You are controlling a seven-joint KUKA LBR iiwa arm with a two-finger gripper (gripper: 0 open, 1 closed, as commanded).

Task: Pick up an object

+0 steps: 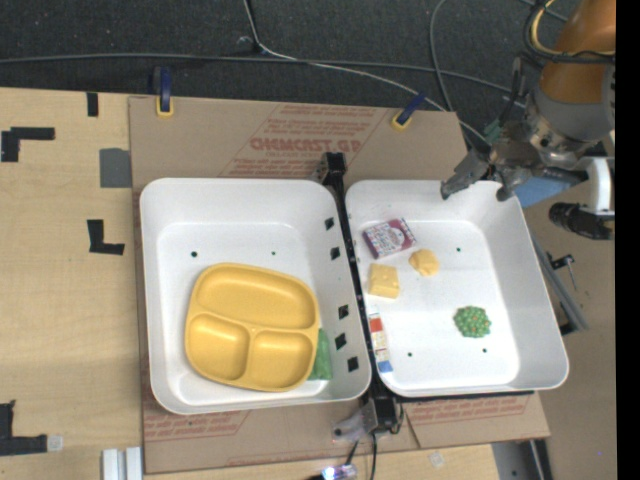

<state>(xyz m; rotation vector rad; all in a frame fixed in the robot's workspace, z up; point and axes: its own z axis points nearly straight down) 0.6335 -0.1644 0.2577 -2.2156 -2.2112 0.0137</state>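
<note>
Two shallow white plastic bins sit side by side on a brown cardboard sheet (290, 143) laid over the desk (60, 268). Left bin (165, 208): a yellow plastic divided tray with three compartments (252, 325), lying flat toward the near side; a small green item (322, 356) wedged between the tray's right edge and the bin wall. Right bin (520, 268): a small purple-and-white packet (388, 236) near the far left; a pale yellow block (384, 281) just below it; a small yellow-orange lump (424, 262) just beside the block to its right; a green knobbly ball (472, 321) well apart, toward the near right; a slim red, white and blue item (379, 341) lying along the left wall. The grey arm with orange band (585, 28) reaches in at upper right. Gripper (478, 181) hangs over the far right corner of the right bin, fingers (455, 183) spread apart, nothing between them, all objects lying loose in the bins.
</note>
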